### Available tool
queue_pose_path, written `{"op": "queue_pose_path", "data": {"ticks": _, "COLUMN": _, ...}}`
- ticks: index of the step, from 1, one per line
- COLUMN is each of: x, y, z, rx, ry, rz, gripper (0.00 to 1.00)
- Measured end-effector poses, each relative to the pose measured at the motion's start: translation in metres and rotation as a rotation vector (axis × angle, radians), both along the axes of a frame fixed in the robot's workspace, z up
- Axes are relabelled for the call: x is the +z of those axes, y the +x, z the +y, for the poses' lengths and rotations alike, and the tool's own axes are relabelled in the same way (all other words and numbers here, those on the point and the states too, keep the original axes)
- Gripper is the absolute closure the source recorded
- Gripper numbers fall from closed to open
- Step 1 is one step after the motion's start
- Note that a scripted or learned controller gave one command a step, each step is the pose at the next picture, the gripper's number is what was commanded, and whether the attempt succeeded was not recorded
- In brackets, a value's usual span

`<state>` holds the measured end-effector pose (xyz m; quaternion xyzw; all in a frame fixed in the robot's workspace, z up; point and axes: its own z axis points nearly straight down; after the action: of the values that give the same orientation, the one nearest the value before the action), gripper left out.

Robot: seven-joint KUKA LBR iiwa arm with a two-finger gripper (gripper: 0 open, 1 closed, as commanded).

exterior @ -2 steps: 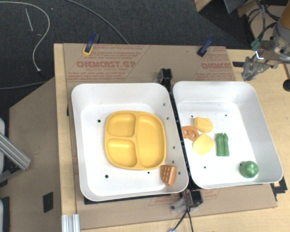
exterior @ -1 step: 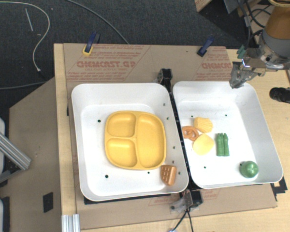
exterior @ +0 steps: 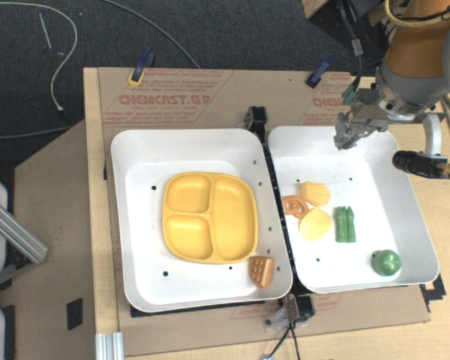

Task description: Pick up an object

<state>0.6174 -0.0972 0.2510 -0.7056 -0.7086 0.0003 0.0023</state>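
My gripper [exterior: 346,138] hangs over the back edge of the right bin [exterior: 405,201], well behind the food toys. In that bin lie a yellow ridged piece [exterior: 316,193], an orange ring-shaped piece [exterior: 294,206], a pale yellow round piece [exterior: 315,225], a green ridged piece [exterior: 346,224] and a green ball [exterior: 386,262]. The left bin [exterior: 135,201] holds a yellow divided plate [exterior: 210,217] and a brown waffle-like piece [exterior: 262,271] at its front right corner. Nothing is seen between the gripper's tips.
Both bins sit on a cardboard sheet [exterior: 180,96] held by blue clamps [exterior: 141,66]. A black clip [exterior: 256,117] sits between the bins at the back. White cable loops lie on the dark floor at the upper left.
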Motion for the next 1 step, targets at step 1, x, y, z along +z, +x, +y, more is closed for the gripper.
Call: {"op": "queue_pose_path", "data": {"ticks": 1, "x": -0.012, "y": -0.0084, "z": 0.0528, "rx": 0.001, "ry": 0.0, "rz": 0.0, "gripper": 1.0}}
